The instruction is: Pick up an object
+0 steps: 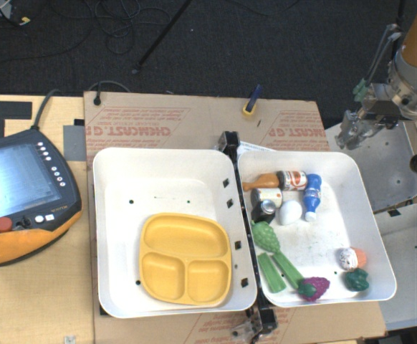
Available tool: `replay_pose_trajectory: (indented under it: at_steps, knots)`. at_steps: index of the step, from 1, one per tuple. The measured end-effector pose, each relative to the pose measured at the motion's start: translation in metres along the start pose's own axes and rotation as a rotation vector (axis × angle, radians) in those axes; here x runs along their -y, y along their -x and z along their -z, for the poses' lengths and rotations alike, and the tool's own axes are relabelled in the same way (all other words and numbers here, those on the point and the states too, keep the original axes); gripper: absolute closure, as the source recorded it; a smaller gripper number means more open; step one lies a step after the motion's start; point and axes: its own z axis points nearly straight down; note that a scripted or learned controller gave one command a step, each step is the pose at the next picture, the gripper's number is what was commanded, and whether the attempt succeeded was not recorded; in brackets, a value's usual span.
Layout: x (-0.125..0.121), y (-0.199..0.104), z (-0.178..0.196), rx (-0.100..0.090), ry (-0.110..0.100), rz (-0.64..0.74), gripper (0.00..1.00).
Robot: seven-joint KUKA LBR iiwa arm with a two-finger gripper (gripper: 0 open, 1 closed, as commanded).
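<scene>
Several items crowd the right bin (370, 213), risking a glancing miss; state of the gripper (352, 131) jaws cannot be told.

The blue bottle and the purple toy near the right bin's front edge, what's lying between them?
In the camera view, bare white bin floor separates the blue bottle from the purple toy.

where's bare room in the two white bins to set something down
Left white bin: bare floor along the back and left, around the yellow divided plate. Right white bin: a bare patch mid-right, between the blue bottle and the small orange-and-white toy. Crowded near the divider, around the green toy vegetable.
</scene>
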Motion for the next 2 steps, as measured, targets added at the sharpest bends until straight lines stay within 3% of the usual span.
replay_pose_trajectory:
  at_steps: [1,2]
  knots:
    - [-0.012,0.059,-0.003,0.000,-0.001,0.000,1.00]
    - [-0.034,-0.041,0.036,-0.005,0.003,0.014,1.00]
